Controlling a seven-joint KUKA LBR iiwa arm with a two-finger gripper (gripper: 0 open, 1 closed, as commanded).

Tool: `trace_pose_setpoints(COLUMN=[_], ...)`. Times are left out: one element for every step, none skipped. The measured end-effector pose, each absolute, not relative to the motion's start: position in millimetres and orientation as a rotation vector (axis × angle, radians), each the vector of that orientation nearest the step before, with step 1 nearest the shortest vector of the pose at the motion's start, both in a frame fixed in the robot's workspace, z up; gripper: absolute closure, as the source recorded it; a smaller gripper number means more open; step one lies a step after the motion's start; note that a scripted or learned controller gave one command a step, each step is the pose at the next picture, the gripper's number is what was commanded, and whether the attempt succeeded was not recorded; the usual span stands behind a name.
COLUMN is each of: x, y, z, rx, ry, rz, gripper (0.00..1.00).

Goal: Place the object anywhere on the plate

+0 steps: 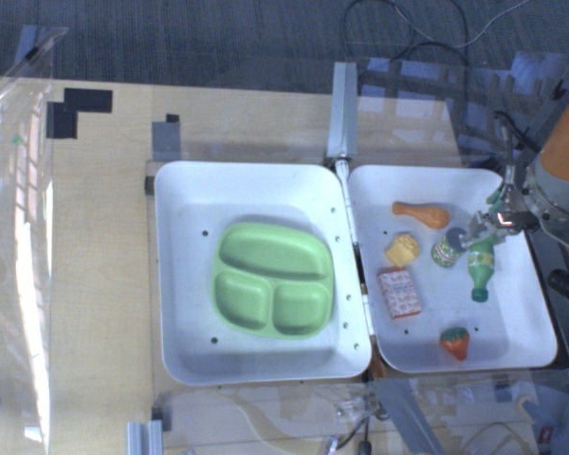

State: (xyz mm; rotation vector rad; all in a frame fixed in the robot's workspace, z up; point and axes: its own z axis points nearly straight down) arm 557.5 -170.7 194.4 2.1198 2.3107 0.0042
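Camera view: green plate [270, 279] is sitting in the left bin [180, 254], three compartments, nothing on it. Right bin [522, 339] is holding the loose items: orange drumstick [422, 214], yellow block [403, 249], small can [445, 251], green bottle [481, 271], snack box [399, 293], strawberry [455, 342].

Arm is reaching in from the right, gripper [488, 227] hanging over the right bin's far right side, just above the bottle's top and next to the can. Fingers too small and cluttered here; can't tell how far apart they are or whether anything is between them.

Step, as a judgement: picking phase, nothing on the plate yet. Target is probably the bottle or the can, both lying in the right bin. Next move is calling for a firm grip, a lift clear of the bin wall, then a carry left across the divider to the plate.
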Motion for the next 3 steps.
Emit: trace_pose_setpoints(x=[613.0, 631.9, 585.0], y=[-107.8, -24.1, 53.7], z=[197.7, 186.2, 186.2], rx=[1.394, 0.934, 0.674], ry=[2.806, 2.991, 3.062], rz=[0.006, 0.006, 0.006], gripper=[1.00, 1.00, 1.00])
